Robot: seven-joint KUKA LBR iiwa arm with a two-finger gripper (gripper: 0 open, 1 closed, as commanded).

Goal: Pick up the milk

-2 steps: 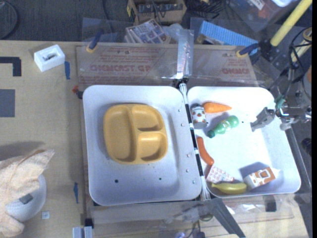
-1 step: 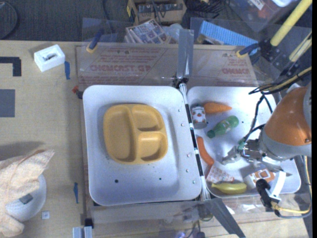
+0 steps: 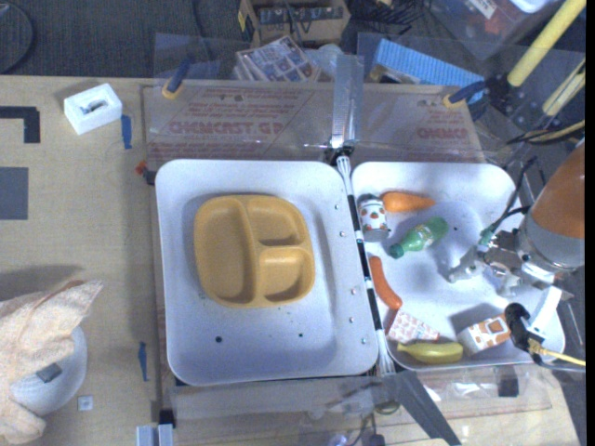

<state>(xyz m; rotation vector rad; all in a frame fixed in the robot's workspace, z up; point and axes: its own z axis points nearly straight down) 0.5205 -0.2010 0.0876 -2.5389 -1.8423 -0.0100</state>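
Observation:
The milk (image 3: pixel 484 334) is a small white carton with orange print. It lies on its side near the front right corner of the right bin (image 3: pixel 437 179). My gripper (image 3: pixel 468 266) hangs over the right bin's right half, behind the carton and apart from it, with bare bin floor beneath it. The grey arm with its orange band (image 3: pixel 561 214) comes in from the right.
The right bin also holds a carrot (image 3: pixel 405 201), a small can (image 3: pixel 373 215), a green bottle (image 3: pixel 417 237), a red pepper (image 3: pixel 384 283), a patterned packet (image 3: pixel 410 327) and a banana (image 3: pixel 430 350) just left of the milk. A yellow divided tray (image 3: pixel 253 248) sits in the left bin (image 3: pixel 177 277).

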